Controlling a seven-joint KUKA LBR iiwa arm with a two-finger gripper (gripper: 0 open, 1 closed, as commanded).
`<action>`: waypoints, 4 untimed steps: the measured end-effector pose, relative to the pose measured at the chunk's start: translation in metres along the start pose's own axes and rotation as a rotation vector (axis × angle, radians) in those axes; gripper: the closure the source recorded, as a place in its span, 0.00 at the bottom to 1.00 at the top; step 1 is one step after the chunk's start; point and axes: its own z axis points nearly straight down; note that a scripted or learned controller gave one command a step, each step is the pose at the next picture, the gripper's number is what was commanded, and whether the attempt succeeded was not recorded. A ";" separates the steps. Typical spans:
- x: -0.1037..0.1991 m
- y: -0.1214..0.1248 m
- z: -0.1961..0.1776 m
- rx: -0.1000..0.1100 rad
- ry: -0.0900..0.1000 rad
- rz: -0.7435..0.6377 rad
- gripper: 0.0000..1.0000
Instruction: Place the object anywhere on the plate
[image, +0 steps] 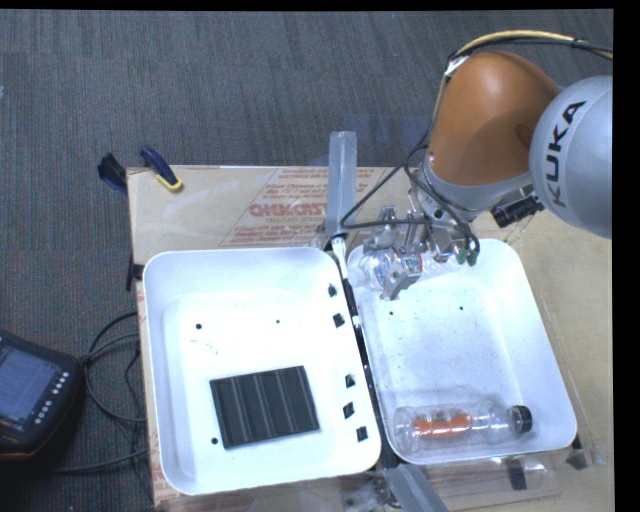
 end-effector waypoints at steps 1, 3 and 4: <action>-0.001 0.001 -0.009 -0.002 -0.001 0.001 1.00; -0.003 -0.029 -0.028 -0.001 -0.003 -0.458 1.00; -0.004 -0.029 -0.036 -0.004 -0.006 -0.453 1.00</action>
